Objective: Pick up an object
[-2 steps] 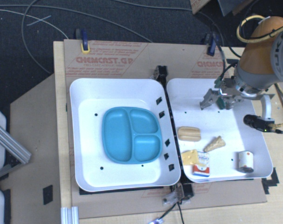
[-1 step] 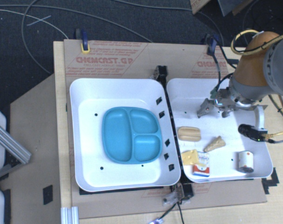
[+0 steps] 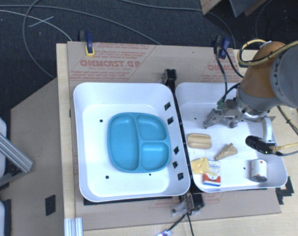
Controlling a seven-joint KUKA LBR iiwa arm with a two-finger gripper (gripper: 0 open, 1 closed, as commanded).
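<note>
My gripper (image 3: pixel 222 117) hangs low over the back half of the right bin (image 3: pixel 198 95), below the grey wrist and orange band (image 3: pixel 259 77). In front of it lie a tan bread-like roll (image 3: pixel 199 141) and a tan wedge (image 3: pixel 226 151), both apart from the gripper. Nearer the front edge sit a yellow cheese piece (image 3: pixel 199 165) and, touching it, a red, white and blue carton (image 3: pixel 213 176). A small grey-white cylinder (image 3: pixel 258 170) rests at the front right corner. Nothing is seen held.
The left bin (image 3: pixel 85 132) holds a blue divided plate (image 3: pixel 138 142). A black divider with clips (image 3: pixel 172 127) runs between the bins. Cables and a black plug (image 3: pixel 256 143) trail from the arm over the right bin's right side. Blue clamps (image 3: pixel 89 42) grip the board's back edge.
</note>
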